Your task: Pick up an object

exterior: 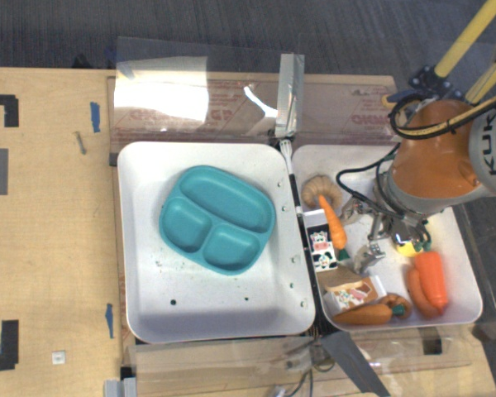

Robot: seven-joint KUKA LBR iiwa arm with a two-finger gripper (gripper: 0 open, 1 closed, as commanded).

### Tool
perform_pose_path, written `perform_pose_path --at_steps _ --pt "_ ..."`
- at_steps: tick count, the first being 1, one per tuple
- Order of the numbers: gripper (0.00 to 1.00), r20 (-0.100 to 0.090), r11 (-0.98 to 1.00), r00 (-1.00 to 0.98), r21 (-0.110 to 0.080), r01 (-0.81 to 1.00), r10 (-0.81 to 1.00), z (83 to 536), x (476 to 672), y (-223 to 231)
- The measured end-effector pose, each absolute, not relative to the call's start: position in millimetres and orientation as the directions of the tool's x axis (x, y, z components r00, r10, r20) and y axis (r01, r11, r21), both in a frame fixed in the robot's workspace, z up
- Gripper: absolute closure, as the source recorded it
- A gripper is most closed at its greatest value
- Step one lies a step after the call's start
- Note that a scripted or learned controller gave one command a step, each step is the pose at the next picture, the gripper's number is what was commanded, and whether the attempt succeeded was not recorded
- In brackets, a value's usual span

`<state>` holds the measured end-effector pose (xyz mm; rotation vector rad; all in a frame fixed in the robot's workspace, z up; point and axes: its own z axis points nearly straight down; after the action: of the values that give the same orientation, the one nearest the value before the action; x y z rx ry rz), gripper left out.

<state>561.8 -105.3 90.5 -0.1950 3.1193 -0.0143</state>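
i look down at two white bins side by side. the left bin (149, 304) is in the middle of the frame. a teal plate (218, 218) with three parts lies flat in it, a bit above the bin's middle.

the right bin (469, 292) is at the right of the frame. it has many small things in it. a thin carrot (335, 224) lies near the bin's left wall, tilted, with its tip up and to the left. a tan lump (317, 189) sits just above it, touching its top end or nearly so. a small box (320, 247) with black and white spots lies just left of the thin carrot, along the wall. a fat carrot (431, 282) lies near the right side of the bin, low down. a small yellow thing (406, 248) sits just above it. at the bottom of the bin there is a flat packet (352, 292) and a long orange thing (374, 313) with a dark green end, just under the packet.

the arm (436, 151) comes in from the upper right of the frame, orange and grey. the gripper (379, 240) hangs over the middle of the right bin, between the thin carrot and the fat carrot. i see metal parts there, but i cannot tell if it is apart or together. i see nothing caught in it.
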Motion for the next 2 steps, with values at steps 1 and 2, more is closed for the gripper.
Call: perform_pose_path --at_steps 1,2 --pt "0.00 -0.013 0.880 -0.879 -0.007 -0.476 -0.476 89.7 603.2 -104.5" --pt "0.00 -0.032 0.896 -0.896 -0.019 -0.443 -0.444 93.2 537.1 -94.1"
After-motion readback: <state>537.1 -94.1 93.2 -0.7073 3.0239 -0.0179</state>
